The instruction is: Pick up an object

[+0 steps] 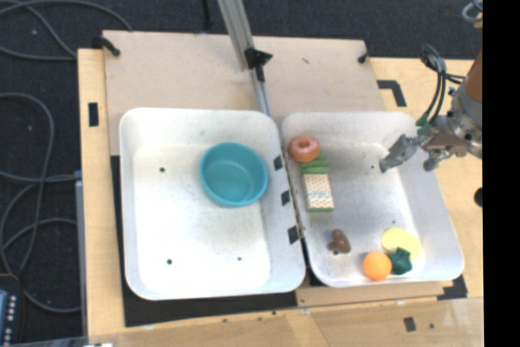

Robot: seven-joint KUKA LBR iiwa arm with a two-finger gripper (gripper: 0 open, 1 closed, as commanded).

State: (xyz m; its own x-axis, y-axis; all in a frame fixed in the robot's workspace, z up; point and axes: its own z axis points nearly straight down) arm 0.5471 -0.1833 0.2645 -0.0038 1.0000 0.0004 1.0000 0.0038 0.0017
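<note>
Objects for picking lay mostly in the right bin [422, 199], while the left bin [146, 256] held a teal bowl [234, 174] near its middle. Both white bins sat side by side, edges touching, on the tan table [179, 69]. A grey metal post [231, 0] rose at a slant from behind the seam between the bins. At the right bin's upper right edge hung the gripper [414, 154], its two fingers spread apart with nothing between them. Against the right bin's left wall sat a pink ring-shaped toy [305, 148], and just below it a green-topped patterned block [318, 188]. Toward the near edge lay a small brown lump [340, 240]. In the near right corner a yellow piece [400, 239], an orange ball [376, 265] and a small dark green piece [401, 261] clustered close together.
</note>
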